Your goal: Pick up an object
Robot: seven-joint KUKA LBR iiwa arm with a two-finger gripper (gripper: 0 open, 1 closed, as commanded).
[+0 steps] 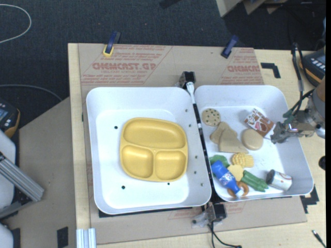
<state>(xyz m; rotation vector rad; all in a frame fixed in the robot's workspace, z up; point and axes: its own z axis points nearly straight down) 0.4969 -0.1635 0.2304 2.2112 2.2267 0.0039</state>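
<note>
Two white bins sit side by side on the bench. The left bin [103, 138] has just a yellow divided tray [153, 149] lying flat in the middle. The right bin [289, 154] holds all the small stuff: a cookie [210, 117] near the top left, a tan wedge [224, 137] below it, a round bun [253, 139], a red and white packet [257, 120] tilted up near the back, a ridged yellow piece [242, 160], a blue bottle [225, 174] touching some green bits [254, 181], and a small can [280, 180] lying on its side near the front right.

The gripper [283, 132] comes in from the right edge, low over the right rim, just beside the bun and packet. Most of the arm is cut off by the frame, and the tip is a dark blurry lump, so honestly can't tell how it's set or whether it has anything. The things under the bottle are jumbled and hard to make out too.
</note>
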